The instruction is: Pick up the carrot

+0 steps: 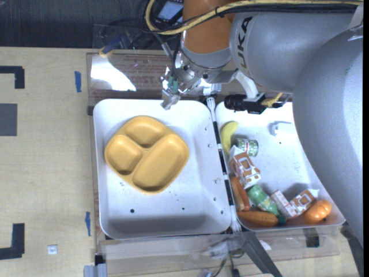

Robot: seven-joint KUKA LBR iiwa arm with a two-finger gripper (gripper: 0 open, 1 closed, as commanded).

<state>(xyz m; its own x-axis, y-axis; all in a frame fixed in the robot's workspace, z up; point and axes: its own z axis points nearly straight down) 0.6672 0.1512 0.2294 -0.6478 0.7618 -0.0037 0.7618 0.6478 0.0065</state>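
We see the grey arm (300, 56) fill the upper right, reaching over the right bin (288, 137). The left bin (115, 212) bears a yellow divided plate (147, 153). The gripper (170, 97) hangs at the left bin's far rim — nothing sits between its fingers, though we cannot tell how far apart they stand. The carrot (258, 218) lies at the right bin's near edge, among small packets.

The bins (199, 224) are looking like smooth glossy white plastic; the surface (46, 154) is showing pale matt wood grain.
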